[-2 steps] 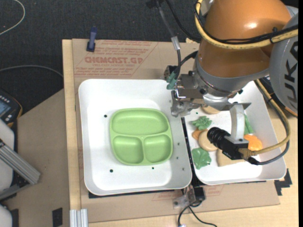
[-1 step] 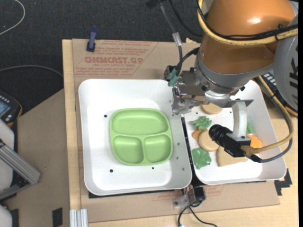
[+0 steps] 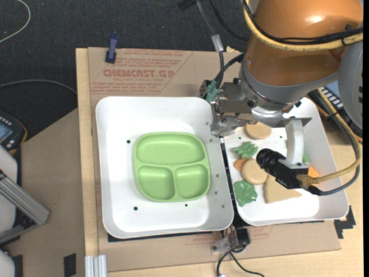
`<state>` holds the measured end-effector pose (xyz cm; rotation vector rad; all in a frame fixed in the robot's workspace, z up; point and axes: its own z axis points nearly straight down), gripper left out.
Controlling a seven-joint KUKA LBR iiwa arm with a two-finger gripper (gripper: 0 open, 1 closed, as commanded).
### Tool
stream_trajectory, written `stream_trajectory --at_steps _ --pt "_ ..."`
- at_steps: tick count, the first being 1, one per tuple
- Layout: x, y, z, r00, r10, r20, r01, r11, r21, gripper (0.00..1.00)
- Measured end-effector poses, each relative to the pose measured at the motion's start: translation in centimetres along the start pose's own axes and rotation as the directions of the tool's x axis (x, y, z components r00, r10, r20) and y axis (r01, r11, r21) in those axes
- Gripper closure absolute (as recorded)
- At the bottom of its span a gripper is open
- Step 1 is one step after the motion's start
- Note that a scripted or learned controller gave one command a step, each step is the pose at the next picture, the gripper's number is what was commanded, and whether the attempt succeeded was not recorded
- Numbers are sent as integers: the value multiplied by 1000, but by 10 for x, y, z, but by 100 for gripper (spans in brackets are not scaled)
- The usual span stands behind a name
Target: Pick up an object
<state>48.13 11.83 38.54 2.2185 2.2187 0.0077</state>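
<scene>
Okay, left to right: the left bin [image 3: 109, 154] holds a green divided tray [image 3: 171, 166] lying flat in its middle. It looks too broad and low for an easy pinch, so I'd skip it. The gripper [image 3: 230, 117] hangs at the seam between the bins, by the back inner corner of the right bin [image 3: 328, 208], mostly under the arm's bulk. Whether it is spread or closed I cannot tell. The pickable stuff sits in the right bin, clustered toward its left half: a pale round biscuit [image 3: 258, 131] at the back, just right of the gripper, then a green leafy piece [image 3: 247, 150] in front of it. A tan disc [image 3: 252, 172] comes next, then a second green piece [image 3: 245, 193] near the front, and a tan wedge [image 3: 281, 194] to its right. My call: the biscuit is nearest and least crowded, so it's the cleanest target. I'd shift right off the bin wall first, centre over it, drop straight and close across its width. Risks: flat pieces slip, and a skewed descent could nudge the leafy piece instead.
</scene>
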Motion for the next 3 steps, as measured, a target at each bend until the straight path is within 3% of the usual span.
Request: stream_trajectory --at_steps 3 --pt "1 2 -31 1000 0 0 0 1000 -6 100"
